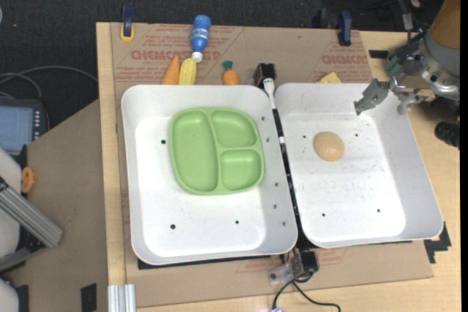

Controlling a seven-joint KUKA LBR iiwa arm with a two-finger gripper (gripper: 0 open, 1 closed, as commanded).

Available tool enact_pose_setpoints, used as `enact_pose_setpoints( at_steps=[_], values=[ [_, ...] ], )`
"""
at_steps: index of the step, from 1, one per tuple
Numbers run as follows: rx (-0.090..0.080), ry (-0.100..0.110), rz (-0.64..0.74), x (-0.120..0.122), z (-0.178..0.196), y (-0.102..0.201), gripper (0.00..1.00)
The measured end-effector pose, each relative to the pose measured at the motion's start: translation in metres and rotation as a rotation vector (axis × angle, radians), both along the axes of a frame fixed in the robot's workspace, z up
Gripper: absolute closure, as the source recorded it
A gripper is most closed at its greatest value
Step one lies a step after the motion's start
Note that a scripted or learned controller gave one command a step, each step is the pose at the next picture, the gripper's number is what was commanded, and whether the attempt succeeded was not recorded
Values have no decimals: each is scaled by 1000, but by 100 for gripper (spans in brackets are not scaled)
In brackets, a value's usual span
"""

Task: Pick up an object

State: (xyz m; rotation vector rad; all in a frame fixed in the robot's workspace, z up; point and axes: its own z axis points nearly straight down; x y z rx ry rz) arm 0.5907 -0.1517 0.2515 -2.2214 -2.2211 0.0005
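We see the gripper [383, 95] hovering open-fingered over the right bin's [380, 215] upper right corner, apart from the tan round object [329, 145] lying there, while a green divided plate [216, 150] sits in the left bin [146, 215].

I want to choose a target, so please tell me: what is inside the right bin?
One round tan object lies in the right bin, left of the middle. The gripper hangs over the bin's far right corner and hides the floor under it.

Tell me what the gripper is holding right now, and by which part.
Nothing. The gripper hangs above the right bin's far corner with nothing between its fingers; the tan ball lies apart on the bin floor.
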Motion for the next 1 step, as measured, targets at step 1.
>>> enact_pose_setpoints(
  at_steps=[1],
  values=[
    [5,13,1,-32,-103,33,0]
  ],
)
